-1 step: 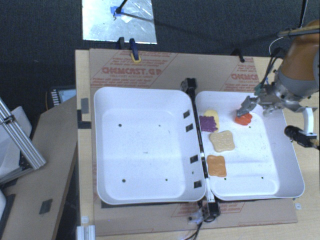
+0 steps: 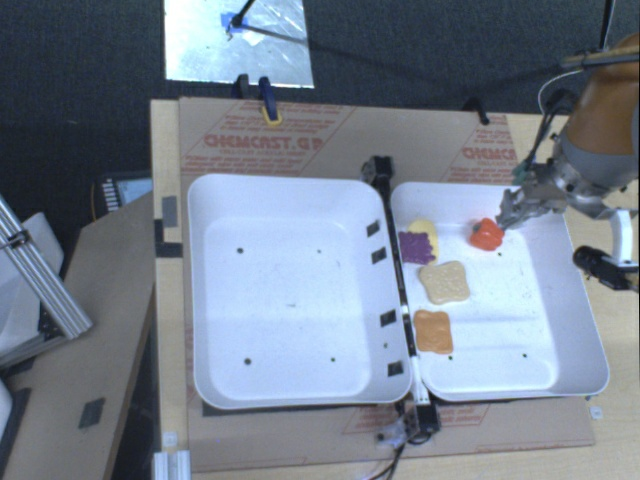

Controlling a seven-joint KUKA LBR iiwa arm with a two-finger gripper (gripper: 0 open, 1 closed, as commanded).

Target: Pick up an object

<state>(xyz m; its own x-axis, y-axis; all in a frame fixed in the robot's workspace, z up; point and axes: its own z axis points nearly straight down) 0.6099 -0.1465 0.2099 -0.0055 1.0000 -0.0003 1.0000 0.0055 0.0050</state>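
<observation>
The right bin (image 2: 570, 348) holds several small food-like pieces. A red-orange piece (image 2: 486, 234) lies near its back. A purple piece (image 2: 416, 247) and a yellow piece (image 2: 423, 229) sit together at the back left. A tan bread-like slice (image 2: 445, 283) lies in the middle, with an orange slab (image 2: 433, 330) in front of it. My gripper (image 2: 512, 211) hangs over the back of the right bin, just right of and above the red-orange piece, close to it. Nothing shows between the fingers.
The left bin (image 2: 205, 268) adjoins the right one along a black hinge strip (image 2: 395, 288). Both rest on a cardboard sheet (image 2: 300, 138). A foil-like square (image 2: 240, 28) lies beyond the bench. Metal framing (image 2: 40, 278) stands at the left.
</observation>
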